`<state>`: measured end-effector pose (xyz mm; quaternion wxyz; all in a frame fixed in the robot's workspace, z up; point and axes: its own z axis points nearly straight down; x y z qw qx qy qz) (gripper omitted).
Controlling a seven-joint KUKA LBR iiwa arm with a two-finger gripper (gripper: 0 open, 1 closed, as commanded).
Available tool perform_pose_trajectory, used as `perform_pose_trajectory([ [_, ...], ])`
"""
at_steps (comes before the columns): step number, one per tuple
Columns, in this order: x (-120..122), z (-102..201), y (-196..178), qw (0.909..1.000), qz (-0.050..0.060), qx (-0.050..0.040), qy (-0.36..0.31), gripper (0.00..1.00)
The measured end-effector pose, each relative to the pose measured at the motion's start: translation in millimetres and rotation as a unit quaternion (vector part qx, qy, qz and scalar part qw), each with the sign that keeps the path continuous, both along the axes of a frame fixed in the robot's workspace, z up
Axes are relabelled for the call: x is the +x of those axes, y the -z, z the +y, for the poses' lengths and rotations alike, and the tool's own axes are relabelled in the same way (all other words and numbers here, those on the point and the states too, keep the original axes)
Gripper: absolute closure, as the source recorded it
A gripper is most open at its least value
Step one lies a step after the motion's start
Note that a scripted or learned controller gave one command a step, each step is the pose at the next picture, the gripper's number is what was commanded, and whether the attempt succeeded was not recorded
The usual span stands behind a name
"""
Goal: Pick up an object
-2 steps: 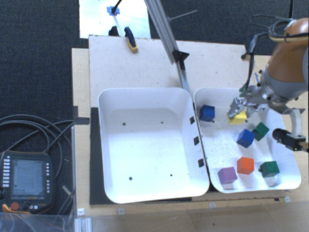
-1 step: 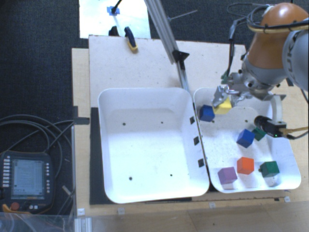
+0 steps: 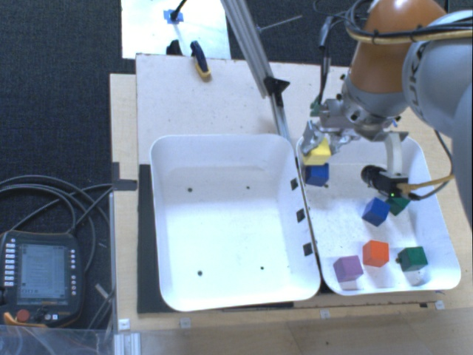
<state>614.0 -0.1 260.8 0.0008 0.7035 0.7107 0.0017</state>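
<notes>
My gripper hangs over the far left corner of the right bin. A small yellow block sits between its fingers, and the gripper is shut on it. Just below the yellow block is a dark blue cube; I cannot tell whether the two touch. More blocks lie in the right bin: a blue cube, a dark green one beside it, an orange cube, a purple cube and a green cube near the front wall.
The left bin stands beside the right one, their walls meeting near the gripper. A slanted metal pole comes down to that shared wall. A teach pendant and cables lie off the bench to the left.
</notes>
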Motion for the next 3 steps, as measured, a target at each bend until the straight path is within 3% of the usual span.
perform_pose_trajectory([
  [1, 31.2, 46.5, 15.9, 1.0, 0.001, -0.0001, 0.0, 1.0],
  [2, 54.5, 88.4, 5.6, 1.0, 0.0, 0.0, 0.0, 1.0],
  [3, 53.8, 86.1, 6.1, 1.0, 0.001, -0.0009, 0.002, 0.0],
])
